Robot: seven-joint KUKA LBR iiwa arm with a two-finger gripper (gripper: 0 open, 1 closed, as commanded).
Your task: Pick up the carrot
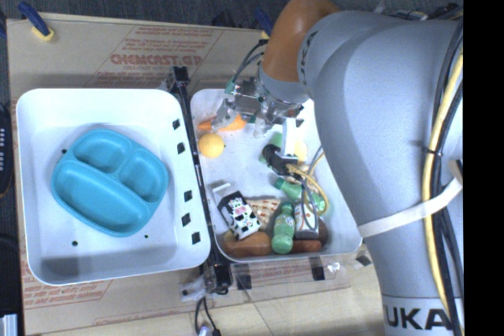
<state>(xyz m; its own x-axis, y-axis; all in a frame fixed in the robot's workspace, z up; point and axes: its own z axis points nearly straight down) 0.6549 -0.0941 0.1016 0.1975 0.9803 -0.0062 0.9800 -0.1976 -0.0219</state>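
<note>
The carrot (pixel 228 123) is a small orange piece lying at the far left corner of the right bin (pixel 253 161). Part of it is covered by the gripper (pixel 242 112), which hangs directly over it at the end of the grey arm with the orange band (pixel 293 27). Orange shows on both sides of the gripper's tip, close to the bin's left wall. Whether the gripper touches the carrot is hidden by the wrist.
A yellow ball (pixel 211 145) lies just in front of the carrot. Several toys crowd the right bin's near end: a green bottle (pixel 282 230), a cow-patterned block (pixel 239 217) and a brown loaf (pixel 250 246). The left bin (pixel 47 110) holds a blue divided plate (pixel 110 181).
</note>
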